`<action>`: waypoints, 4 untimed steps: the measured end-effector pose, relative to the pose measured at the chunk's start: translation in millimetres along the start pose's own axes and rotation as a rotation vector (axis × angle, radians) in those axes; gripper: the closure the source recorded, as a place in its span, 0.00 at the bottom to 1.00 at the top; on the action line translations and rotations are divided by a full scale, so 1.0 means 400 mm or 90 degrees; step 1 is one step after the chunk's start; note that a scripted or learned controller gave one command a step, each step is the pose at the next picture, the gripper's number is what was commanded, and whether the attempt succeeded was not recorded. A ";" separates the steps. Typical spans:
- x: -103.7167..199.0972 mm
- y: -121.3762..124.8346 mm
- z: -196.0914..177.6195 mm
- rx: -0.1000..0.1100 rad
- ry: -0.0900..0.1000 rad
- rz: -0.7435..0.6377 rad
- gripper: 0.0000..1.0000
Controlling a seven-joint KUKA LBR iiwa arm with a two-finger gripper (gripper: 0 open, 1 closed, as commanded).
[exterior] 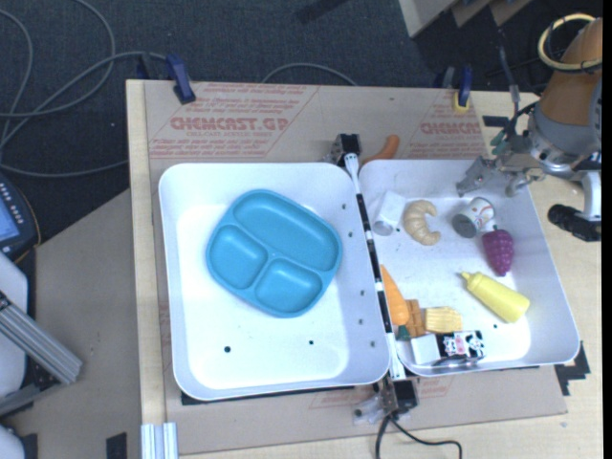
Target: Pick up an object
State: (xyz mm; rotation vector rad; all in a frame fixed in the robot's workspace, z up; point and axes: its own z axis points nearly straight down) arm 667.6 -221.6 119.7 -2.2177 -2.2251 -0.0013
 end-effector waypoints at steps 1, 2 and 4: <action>0.074 -0.079 0.091 0.004 0.001 0.001 0.00; 0.071 -0.073 0.061 -0.001 -0.001 0.001 1.00; 0.387 -0.031 -0.182 -0.008 0.000 -0.004 1.00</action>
